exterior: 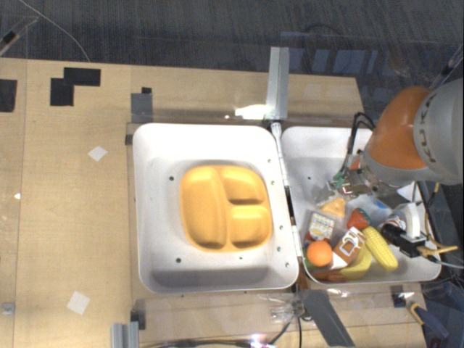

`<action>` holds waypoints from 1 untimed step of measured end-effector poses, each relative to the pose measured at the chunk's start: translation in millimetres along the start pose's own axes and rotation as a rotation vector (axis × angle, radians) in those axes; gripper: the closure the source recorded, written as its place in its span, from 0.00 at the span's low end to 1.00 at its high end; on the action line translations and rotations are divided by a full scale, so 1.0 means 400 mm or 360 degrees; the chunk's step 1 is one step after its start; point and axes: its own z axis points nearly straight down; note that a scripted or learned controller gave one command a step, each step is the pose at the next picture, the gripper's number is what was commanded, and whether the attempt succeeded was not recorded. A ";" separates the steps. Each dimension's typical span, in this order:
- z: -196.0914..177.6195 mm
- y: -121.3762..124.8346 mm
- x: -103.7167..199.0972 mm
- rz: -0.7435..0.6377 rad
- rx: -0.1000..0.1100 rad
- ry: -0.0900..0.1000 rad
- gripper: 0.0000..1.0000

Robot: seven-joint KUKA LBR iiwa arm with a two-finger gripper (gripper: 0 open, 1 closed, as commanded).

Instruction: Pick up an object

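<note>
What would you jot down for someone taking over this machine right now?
Arm: over the right bin, above the food pile; whether its hand is open or shut can't be seen.
Things: orange, corn cob, banana and small packets heaped in the right bin's near end. Yellow divided tray sits in the left bin.
Done: no object seen lifted.
Left: grab one object and raise it.

A wooden desk [65, 216] bears two shallow white bins side by side. The left bin [156, 194] holds a yellow divided tray [223, 206] lying flat at its middle. Black squares [72, 83] mark the desk's far left part. A metal post [278, 85] stands behind the bins where they meet. Dark carpet [181, 17] lies beyond the desk.
</note>
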 end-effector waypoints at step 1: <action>-0.214 0.000 0.065 -0.0314 0.0016 0.0012 1.00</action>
